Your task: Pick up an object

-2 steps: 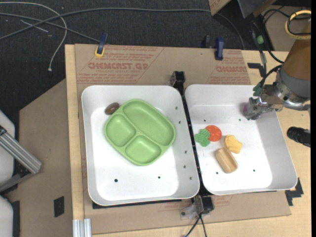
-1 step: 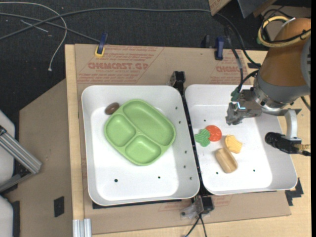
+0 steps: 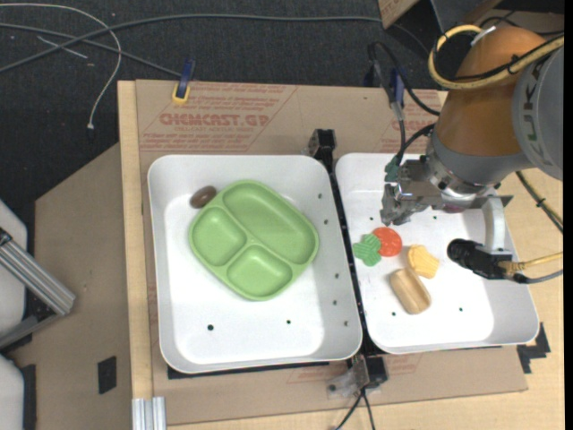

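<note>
As viewed from above the bench, located the gripper (image 3: 398,200) well right of the green plate (image 3: 253,238), low over the right bin (image 3: 501,330). Could not tell whether closed or spread — saw nothing held in it.

Judged the reason for that station as follows: hung just above the red-and-green piece (image 3: 378,245), the loose piece nearest the plate's right side, so probably lined up for a descent onto it. Regarded that piece as the likely thing to be picked; found it lying flat on the bin floor, not yet lifted.

Noted the yellow piece (image 3: 423,262) farther right of the plate, and the tan cylinder (image 3: 410,291) right of the plate's lower edge. Saw small gaps among the three, which should allow a grasp on one without dragging the others.

Found the plate itself lying slantwise in the middle of the left bin (image 3: 170,321), with the small brown piece (image 3: 204,196) touching its upper-left rim — awkward to grasp there, by judgement.

Counted:
- two bins
- one plate, three compartments
- one brown piece
- three loose pieces right of the plate
</note>
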Controlling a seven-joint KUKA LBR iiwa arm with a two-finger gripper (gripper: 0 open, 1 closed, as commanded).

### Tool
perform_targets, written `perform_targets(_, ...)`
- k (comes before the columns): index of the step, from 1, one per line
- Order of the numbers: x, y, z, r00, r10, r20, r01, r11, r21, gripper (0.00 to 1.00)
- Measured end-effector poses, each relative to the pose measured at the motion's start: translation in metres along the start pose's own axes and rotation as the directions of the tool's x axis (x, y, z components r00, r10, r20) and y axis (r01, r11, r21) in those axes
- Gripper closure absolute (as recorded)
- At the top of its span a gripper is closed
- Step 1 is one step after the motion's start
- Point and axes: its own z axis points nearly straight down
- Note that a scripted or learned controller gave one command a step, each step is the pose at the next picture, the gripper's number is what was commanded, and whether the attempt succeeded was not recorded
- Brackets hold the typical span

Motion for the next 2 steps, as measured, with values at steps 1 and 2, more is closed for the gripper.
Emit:
perform_targets(1,0.057,-0.016,0.012,1.0,0.001,0.0,-0.001,1.0,0.004,1.0)
perform_targets(2,0.108,-0.034,0.013,1.0,0.0,0.0,0.0,1.0,0.004,1.0)
